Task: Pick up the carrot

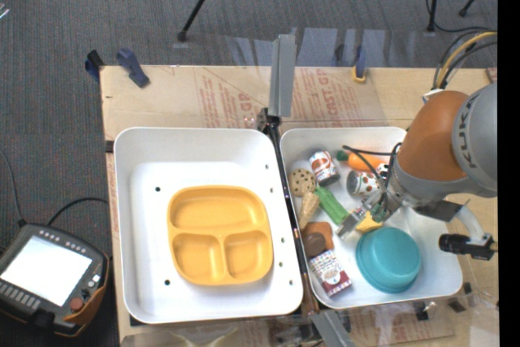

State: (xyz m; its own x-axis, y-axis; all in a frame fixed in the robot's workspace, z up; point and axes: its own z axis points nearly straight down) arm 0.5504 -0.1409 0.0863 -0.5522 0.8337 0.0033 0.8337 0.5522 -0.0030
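Observation:
The carrot, orange with a dark green top, lies near the back of the right bin, partly tucked under the arm's orange wrist band. My gripper hangs lower in the same bin, a little nearer the front than the carrot and apart from it. It sits over a small yellow item, between a green piece and the teal bowl. Nothing shows the carrot in its grasp.
The right bin also holds a red can, a cookie, a cone, a brown piece, a red-and-white box and a small silver can. A yellow divided tray lies in the left bin.

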